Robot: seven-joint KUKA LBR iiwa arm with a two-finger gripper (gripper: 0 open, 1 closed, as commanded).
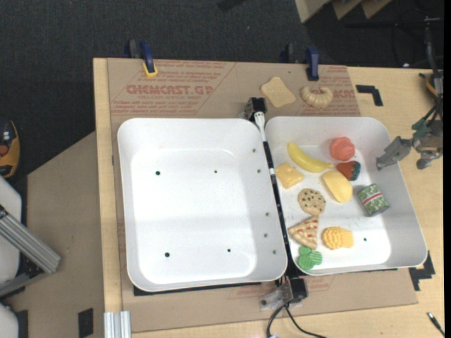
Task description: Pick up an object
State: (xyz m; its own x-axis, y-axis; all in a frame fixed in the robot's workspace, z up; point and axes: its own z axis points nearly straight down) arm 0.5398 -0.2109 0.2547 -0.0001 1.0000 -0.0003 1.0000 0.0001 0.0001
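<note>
Camera view: two white bins sit side by side on the bench; the left bin [190, 203] fills the centre-left of the frame, the right bin [398, 241] the centre-right. All candidate objects lie in the right bin: a banana [307, 159] near its upper left, a red tomato-like ball [342, 148] to the right of it, a strawberry [349, 169] just below the ball, a yellow lemon-like piece [337, 186] beside the strawberry, a cheese block [289, 175] by the dividing wall, a cookie [311, 201], a pizza slice [305, 231], a corn piece [337, 238], a green leafy item [309, 259] at the lower edge, and a green can [371, 199] toward the right. The gripper [407, 151] sits at the right edge of the frame, over the right bin's rim, clear of every object; cannot tell how its tips are set. A bread slice [277, 91] and a ring pastry [317, 95] rest on the board above the bins.
</note>
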